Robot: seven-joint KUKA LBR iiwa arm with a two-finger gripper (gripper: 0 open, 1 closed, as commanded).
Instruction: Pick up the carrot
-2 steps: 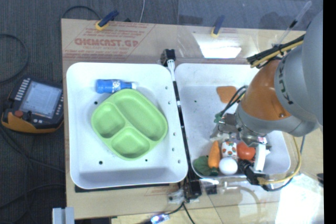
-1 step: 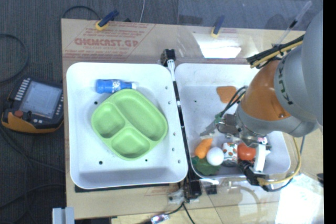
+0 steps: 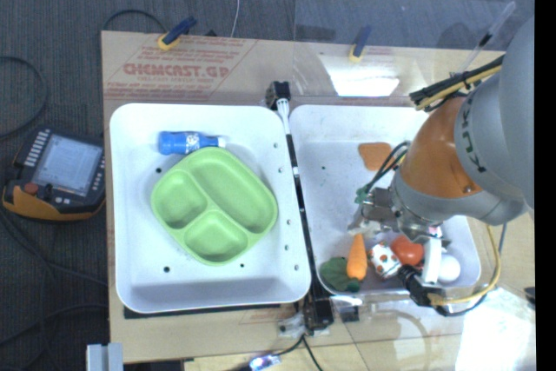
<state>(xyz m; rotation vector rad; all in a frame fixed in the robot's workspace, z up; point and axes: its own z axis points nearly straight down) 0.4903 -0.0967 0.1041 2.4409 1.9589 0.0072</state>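
Note:
The carrot [image 3: 356, 256], a short orange cone, lies in the right bin [image 3: 326, 143] near its front edge, pointing roughly toward the back. My gripper [image 3: 370, 217] hangs low over the bin just behind the carrot's upper end, very close to it. The grey arm with its orange band [image 3: 439, 161] reaches in from the right and hides the bin floor behind the gripper. I cannot make out whether the carrot is touched or gripped.
Beside the carrot lie a green leafy item [image 3: 334, 274], a red-and-white toy [image 3: 383, 261], a red piece [image 3: 407, 252] and a white piece [image 3: 448, 268]. A flat orange piece [image 3: 374, 154] sits further back. The left bin [image 3: 130, 274] holds a green divided plate [image 3: 215, 204] and a blue bottle [image 3: 187, 142].

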